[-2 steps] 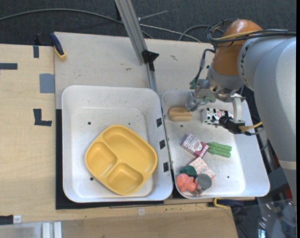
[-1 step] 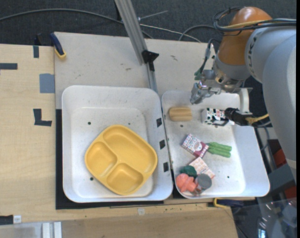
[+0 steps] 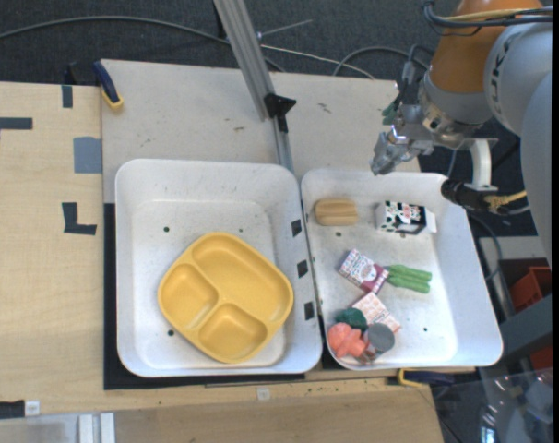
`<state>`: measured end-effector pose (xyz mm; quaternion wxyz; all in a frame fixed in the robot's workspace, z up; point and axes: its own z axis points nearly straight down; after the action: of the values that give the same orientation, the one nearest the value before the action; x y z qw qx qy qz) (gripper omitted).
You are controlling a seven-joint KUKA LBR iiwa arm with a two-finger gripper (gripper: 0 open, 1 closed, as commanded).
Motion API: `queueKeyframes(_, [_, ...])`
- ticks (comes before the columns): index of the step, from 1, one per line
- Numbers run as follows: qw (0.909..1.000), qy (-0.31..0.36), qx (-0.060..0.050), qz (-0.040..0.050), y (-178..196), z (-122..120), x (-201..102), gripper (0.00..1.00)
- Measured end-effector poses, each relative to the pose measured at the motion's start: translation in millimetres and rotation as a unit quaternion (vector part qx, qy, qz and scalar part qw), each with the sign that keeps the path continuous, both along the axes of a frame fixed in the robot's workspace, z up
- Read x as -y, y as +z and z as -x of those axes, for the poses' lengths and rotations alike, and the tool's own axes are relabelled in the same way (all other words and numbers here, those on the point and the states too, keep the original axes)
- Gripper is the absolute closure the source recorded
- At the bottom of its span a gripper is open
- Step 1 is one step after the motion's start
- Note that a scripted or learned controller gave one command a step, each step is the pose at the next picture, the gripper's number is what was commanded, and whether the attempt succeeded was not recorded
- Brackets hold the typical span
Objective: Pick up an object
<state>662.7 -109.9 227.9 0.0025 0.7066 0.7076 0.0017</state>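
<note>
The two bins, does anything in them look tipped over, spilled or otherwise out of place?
Nothing looks spilled or broken. The yellow divided tray lies at an angle in the left bin. In the right bin, several small items are heaped against the near rim, with the pink toy riding up on it.

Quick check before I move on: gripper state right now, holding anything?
Gripper: above the right bin's far rim; open or shut cannot be told; nothing seen held.

Fixed overhead camera (slanted) overlooking both bins

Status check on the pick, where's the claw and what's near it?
Claw above right white bin's far rim. Nearest: tan oval block, black-and-white small box. Nothing blocking.
</note>
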Motion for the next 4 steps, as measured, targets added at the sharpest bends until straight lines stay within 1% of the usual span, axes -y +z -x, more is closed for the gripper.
queueKeyframes(1, [1.0, 0.001, -0.001, -0.0005, 46, -4, -8, 1.0])
queueKeyframes(2, [1.0, 0.002, -0.004, -0.0009, 46, 12, -55, 1.0])
queueKeyframes(3, [1.0, 0.002, -0.004, -0.0013, 41, 38, -108, 1.0])
queueKeyframes(4, [1.0, 0.002, -0.006, -0.0009, 16, 58, -157, 1.0])
